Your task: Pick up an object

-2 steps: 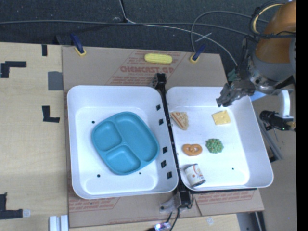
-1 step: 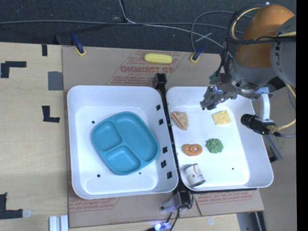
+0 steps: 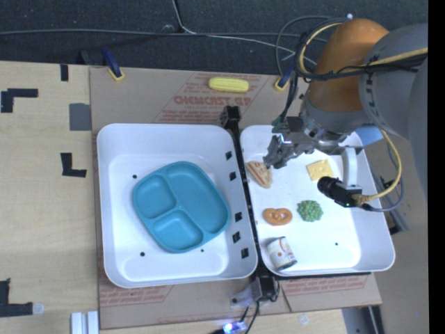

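My gripper [image 3: 273, 157] hangs low over the left part of the right bin [image 3: 348, 252], its tips right above and touching the upper end of a tan bread slice [image 3: 260, 175]. Whether the bread sits between the tips is hidden by the wrist. In the same bin lie a yellow cheese square [image 3: 318, 169], a green broccoli piece [image 3: 310, 211], a brown pretzel [image 3: 277, 216] and a small white can [image 3: 281, 252] on its side.
The left bin [image 3: 115, 152] holds a blue divided plate [image 3: 181, 205]. A yellow banana [image 3: 229, 85] lies on the cardboard behind the bins. A black clip [image 3: 341, 191] with cables hangs from the arm over the right bin's right side.
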You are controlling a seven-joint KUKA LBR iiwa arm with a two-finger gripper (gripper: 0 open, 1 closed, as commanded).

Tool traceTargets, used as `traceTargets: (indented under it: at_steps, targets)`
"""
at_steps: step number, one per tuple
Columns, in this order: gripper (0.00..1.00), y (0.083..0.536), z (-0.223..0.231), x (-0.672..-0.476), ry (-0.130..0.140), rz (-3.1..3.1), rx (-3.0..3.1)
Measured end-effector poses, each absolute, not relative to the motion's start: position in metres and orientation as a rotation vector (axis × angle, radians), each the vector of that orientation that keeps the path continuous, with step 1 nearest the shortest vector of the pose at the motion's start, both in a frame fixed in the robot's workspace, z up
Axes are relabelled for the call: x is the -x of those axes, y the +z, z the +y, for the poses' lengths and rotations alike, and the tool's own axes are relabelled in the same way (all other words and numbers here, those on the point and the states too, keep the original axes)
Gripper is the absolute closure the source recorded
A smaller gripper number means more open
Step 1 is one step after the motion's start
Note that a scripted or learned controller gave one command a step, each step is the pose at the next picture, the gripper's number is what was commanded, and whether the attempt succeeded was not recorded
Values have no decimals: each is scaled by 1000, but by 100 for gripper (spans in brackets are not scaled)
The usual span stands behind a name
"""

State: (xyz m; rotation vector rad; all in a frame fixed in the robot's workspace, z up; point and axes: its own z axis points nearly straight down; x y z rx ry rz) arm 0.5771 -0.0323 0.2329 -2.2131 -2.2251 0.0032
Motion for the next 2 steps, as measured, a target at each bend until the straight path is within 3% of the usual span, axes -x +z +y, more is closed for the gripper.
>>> traceTargets:
  at_steps: [1, 2]
  targets:
    - [100, 223, 15, -554, 3, -2224, 2213]
    - [100, 232, 67, -548, -1, -2228, 2212]
